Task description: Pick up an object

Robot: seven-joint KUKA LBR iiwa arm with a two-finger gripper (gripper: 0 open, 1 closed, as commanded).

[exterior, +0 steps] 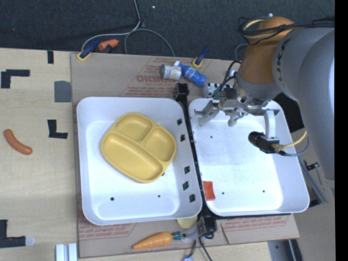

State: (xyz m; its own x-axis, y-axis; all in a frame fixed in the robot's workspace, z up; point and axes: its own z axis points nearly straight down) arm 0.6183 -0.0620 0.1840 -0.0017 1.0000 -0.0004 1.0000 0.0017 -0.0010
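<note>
My grey arm (310, 86) looms over the right bin (244, 200), then comes the yellow plate (139, 145) lying flat in the left bin (92, 162), so my gripper (220, 115), prongs spread apart and holding nothing, should cross the divider and pinch the plate's raised rim.

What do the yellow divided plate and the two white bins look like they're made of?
Yellow divided plate: likely moulded plastic, matte to slightly satin; uniform colour, rounded compartment ridges, soft highlights. Left bin and right bin: probably thin formed plastic, smooth and semi-gloss; rounded corners, even white, faint sheen. Painted metal can't be excluded.
</note>
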